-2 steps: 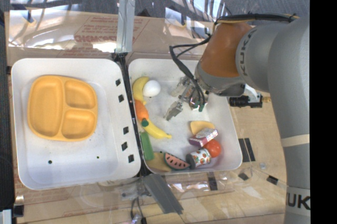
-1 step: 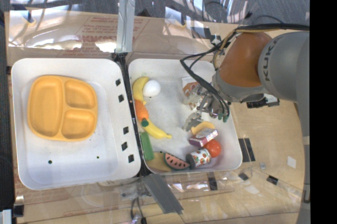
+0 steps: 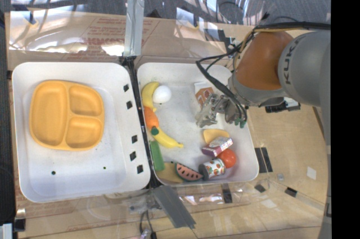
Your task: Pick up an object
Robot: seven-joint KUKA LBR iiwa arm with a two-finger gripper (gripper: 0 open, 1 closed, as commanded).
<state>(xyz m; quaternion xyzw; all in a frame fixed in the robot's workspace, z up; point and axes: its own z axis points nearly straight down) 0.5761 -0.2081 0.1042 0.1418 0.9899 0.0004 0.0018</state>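
My gripper (image 3: 209, 114) hangs low in the right bin (image 3: 179, 77), in its right half, just above a yellow wedge (image 3: 214, 135). A small brown packet (image 3: 203, 95) lies right beside it at the upper left. Along the bin's left side lie a white egg (image 3: 162, 94), a yellow banana (image 3: 149, 93), an orange carrot (image 3: 150, 118), a second banana (image 3: 166, 139) and a green piece (image 3: 156, 156). At the front sit a watermelon slice (image 3: 188, 172), a small can (image 3: 212, 168), a red tomato (image 3: 228, 158) and a purple box (image 3: 217, 147).
The left bin (image 3: 34, 176) holds a yellow divided tray (image 3: 66, 115). Cables loop from the arm's wrist (image 3: 261, 63) over the right bin's back right corner. Cardboard and tape surround both bins.
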